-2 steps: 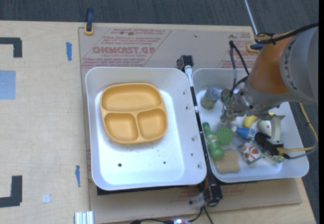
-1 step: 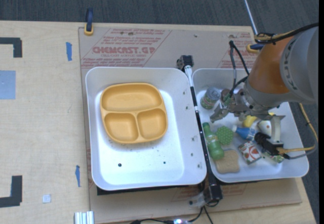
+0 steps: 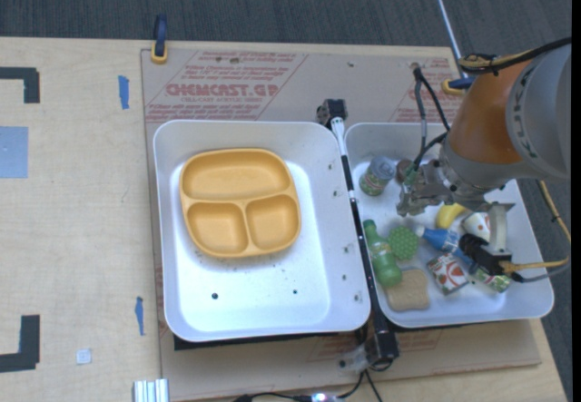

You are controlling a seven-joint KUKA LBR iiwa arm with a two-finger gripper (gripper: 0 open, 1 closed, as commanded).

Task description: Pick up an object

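The right bin (image 3: 536, 300) holds a jumble of small objects. Among them are a small round tin (image 3: 374, 179), a green bottle (image 3: 381, 257), a green knobbly ball (image 3: 405, 241), a tan slab (image 3: 410, 289), a blue piece (image 3: 437, 238), a yellow piece (image 3: 451, 213) and a red-and-white carton (image 3: 448, 274). My gripper (image 3: 415, 198) is low inside this bin, just right of the tin and above the green ball. The wrist hides what lies directly under it.
The left bin (image 3: 172, 237) bears a yellow three-compartment plate (image 3: 241, 201). A black divider bar (image 3: 349, 191) runs between the bins. Cables trail from the arm (image 3: 490, 132) over the right bin's far side.
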